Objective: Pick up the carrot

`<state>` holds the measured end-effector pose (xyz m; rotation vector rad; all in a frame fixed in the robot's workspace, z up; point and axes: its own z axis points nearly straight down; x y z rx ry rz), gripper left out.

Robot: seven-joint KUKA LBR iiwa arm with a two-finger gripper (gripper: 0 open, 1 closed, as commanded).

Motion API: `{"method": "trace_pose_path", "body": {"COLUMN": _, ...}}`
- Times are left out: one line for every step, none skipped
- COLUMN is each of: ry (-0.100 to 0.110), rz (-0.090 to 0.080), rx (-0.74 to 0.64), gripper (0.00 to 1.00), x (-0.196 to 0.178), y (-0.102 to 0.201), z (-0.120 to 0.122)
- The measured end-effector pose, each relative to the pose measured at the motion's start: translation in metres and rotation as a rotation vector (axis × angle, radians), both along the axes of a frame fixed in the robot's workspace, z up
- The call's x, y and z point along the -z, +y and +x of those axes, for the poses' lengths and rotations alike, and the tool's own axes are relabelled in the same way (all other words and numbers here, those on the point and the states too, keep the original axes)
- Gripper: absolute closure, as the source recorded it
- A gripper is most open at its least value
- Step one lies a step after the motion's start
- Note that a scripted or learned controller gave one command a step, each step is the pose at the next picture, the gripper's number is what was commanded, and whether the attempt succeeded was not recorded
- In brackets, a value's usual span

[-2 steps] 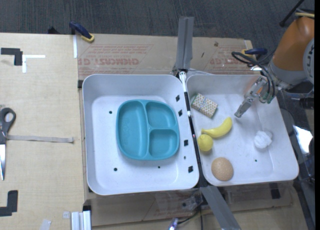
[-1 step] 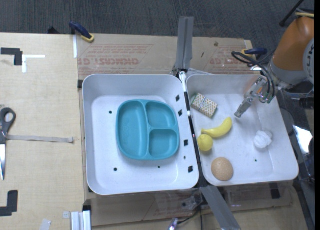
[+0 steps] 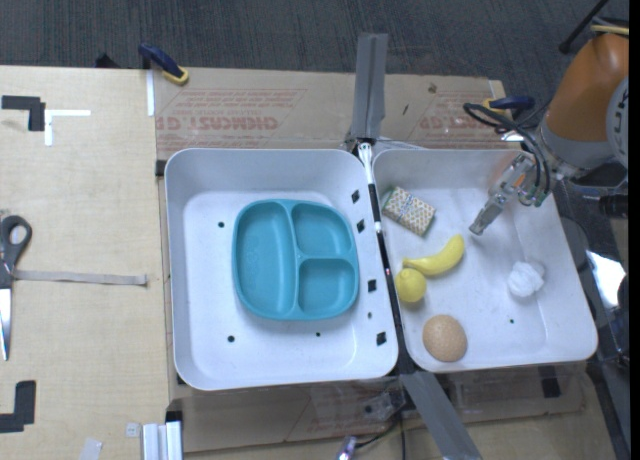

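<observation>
My gripper (image 3: 484,218) hangs over the back part of the right bin (image 3: 560,343), reaching in from the right below the orange wrist band (image 3: 585,98). Its tip points down and left toward the bin floor, with bare white floor under it. A yellow banana (image 3: 438,259) lies a little left and nearer the front. The patterned block (image 3: 409,209) is to the gripper's left. Nothing is seen in the gripper.
The right bin also holds a yellow lemon (image 3: 411,285), a tan egg-shaped thing (image 3: 444,337) and a white crumpled lump (image 3: 525,278). A teal divided plate (image 3: 296,259) lies in the left bin (image 3: 190,278). Scissors (image 3: 10,248) rest on the bench at far left.
</observation>
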<state>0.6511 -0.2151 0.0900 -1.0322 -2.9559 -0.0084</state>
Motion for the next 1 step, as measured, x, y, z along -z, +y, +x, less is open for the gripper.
{"method": "trace_pose_path", "body": {"ry": 0.000, "rz": 0.000, "rx": 0.000, "gripper": 0.00, "x": -0.0001, "y": -0.0001, "z": 0.0000}}
